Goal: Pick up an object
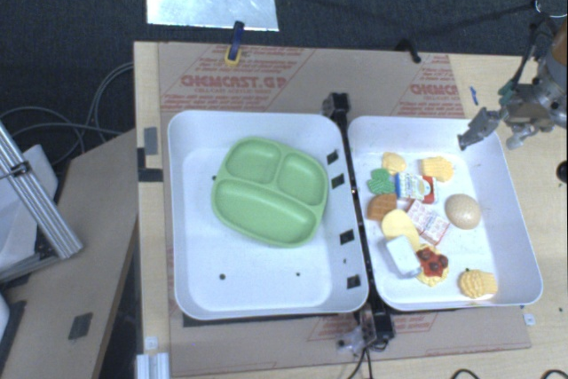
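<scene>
Nearest us, the right bin (519, 217) holds clustered toy foods: a corn piece (477, 283), a beige egg (462, 210), and small packets (424, 222). The left bin (191, 217) holds a green divided tray (270, 190). We cannot tell the state of the gripper (497, 122), at the right bin's far corner.

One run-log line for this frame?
gripper: over right bin's far edge, nothing held | toy food pile: in right bin | green tray: left bin
</scene>
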Robot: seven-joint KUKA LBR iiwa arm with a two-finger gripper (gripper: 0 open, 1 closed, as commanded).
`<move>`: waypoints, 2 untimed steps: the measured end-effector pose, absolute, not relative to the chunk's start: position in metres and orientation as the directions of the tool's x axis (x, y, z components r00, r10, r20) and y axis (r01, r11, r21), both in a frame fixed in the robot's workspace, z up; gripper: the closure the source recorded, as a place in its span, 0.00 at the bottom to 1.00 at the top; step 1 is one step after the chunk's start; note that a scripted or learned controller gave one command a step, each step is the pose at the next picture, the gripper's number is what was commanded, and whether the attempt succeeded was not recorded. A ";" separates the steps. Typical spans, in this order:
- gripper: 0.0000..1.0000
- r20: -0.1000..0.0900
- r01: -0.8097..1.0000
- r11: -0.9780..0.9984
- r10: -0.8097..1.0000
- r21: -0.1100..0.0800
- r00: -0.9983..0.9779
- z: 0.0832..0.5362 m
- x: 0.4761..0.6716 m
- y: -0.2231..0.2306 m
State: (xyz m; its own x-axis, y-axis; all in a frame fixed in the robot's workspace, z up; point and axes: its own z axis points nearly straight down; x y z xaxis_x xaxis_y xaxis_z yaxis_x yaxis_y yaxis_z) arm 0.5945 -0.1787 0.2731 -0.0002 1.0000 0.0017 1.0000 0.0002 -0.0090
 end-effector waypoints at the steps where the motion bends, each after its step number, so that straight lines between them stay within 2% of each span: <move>1: 0.00 -0.001 1.000 0.003 1.000 0.002 -0.003 0.280 0.596 -0.178; 2: 0.00 0.000 1.000 0.001 1.000 -0.001 -0.001 0.238 0.595 -0.179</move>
State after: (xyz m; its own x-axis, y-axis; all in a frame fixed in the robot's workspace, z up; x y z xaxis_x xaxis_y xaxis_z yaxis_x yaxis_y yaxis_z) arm 0.5952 -0.1786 0.2379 -0.0013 1.0000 0.0002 1.0000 0.0013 -0.0011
